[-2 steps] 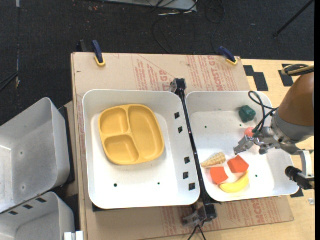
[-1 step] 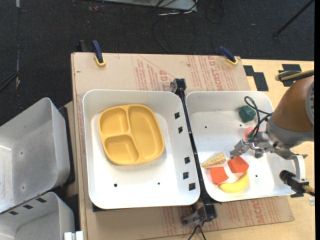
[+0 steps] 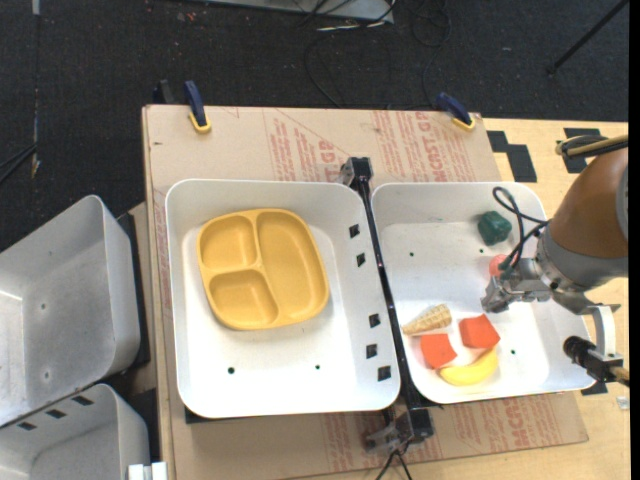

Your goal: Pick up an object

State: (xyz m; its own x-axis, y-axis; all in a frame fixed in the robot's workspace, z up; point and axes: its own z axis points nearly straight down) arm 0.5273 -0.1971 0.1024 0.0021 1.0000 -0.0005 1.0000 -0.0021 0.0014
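Your hand [image 3: 503, 293] hangs just above the orange block [image 3: 479, 332]; you cannot tell its grip.

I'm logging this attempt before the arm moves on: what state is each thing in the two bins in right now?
Yellow divided plate: flat in left bin.
Green block: loose, right bin.
Cone piece: on its side.
Two orange-red blocks: loose, beside banana.
Gripper: low over right bin, nothing seen held.

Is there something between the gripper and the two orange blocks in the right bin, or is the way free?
Nothing visible stands between them. The gripper is over the right bin, just above and right of the orange blocks. The cone and banana lie beside them, off that path.
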